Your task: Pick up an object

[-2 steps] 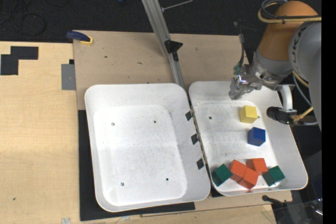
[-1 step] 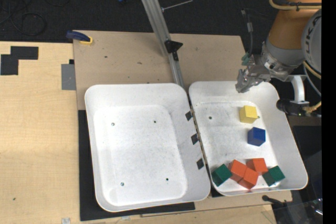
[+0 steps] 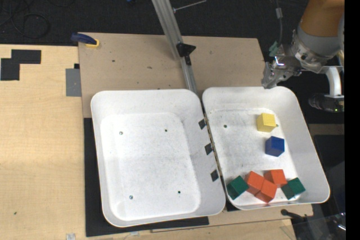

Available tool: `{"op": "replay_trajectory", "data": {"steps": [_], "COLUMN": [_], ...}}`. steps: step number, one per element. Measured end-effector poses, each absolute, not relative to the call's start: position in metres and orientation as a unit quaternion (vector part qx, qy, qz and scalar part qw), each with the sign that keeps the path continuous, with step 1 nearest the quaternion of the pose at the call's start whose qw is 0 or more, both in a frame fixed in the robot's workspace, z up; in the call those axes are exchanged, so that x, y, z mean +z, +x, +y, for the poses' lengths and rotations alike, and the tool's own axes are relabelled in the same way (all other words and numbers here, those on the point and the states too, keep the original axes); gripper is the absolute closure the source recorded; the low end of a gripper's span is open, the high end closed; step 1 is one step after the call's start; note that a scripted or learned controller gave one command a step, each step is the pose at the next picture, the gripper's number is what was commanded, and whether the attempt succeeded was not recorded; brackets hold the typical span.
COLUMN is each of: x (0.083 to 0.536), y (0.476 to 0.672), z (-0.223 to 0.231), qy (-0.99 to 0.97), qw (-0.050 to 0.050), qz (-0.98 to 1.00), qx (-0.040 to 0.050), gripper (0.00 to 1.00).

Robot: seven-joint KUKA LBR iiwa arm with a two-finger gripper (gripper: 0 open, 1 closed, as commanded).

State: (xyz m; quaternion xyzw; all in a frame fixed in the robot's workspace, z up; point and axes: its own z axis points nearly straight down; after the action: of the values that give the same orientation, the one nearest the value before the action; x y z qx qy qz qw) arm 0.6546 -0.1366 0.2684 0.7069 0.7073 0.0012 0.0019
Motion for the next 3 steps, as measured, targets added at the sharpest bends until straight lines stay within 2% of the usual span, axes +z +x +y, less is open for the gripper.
{"op": "replay_trajectory", "data": {"steps": [2, 3], "x": [0.251, 0.252], "y": [0.665, 0.655], "z": [-0.028, 0.026], "qy": [0.706, 0.706], "qw": [-0.002, -0.002], "qz": [0.708, 0.709], "qx": [-0.0009, -0.0009], "gripper": [1.00, 1.00]}}
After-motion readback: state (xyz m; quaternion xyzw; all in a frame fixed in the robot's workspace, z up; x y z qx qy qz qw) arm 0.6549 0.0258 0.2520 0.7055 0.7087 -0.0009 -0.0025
